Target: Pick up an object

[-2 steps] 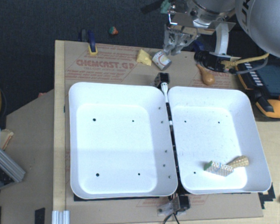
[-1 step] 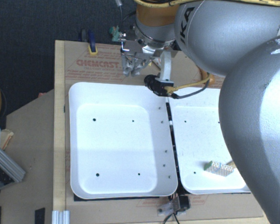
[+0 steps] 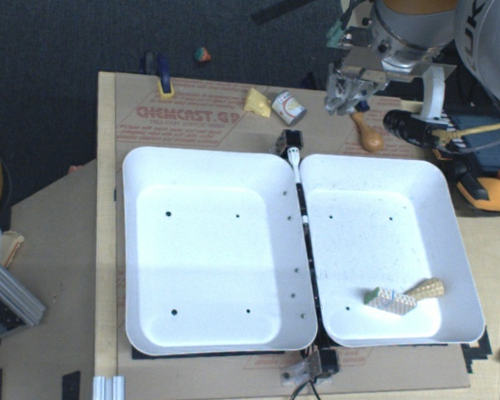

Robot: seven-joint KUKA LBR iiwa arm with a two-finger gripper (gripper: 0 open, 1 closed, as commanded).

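Two shallow white bins sat side by side on a brown board (image 3: 196, 115) in the middle of the frame. The left bin (image 3: 147, 231) showed only its bare floor with a few small dark holes. In the right bin (image 3: 450, 241), toward the lower right of the frame, lay two small things touching end to end: a patterned greenish-grey packet (image 3: 390, 300) and, just right of it and slightly higher, a tan textured piece (image 3: 426, 289). The gripper (image 3: 347, 98) hung at the upper right of the frame, above the board's far edge and well apart from both things in the bin; nothing could be seen between its fingers, and whether they were spread or pressed together could not be told. Just right of the gripper a small wooden piece (image 3: 369, 135) rested on the board. Further left along the far edge lay a yellow wedge (image 3: 257, 103), a small white box (image 3: 288, 107) beside it, and a blue and yellow clip (image 3: 164, 77).
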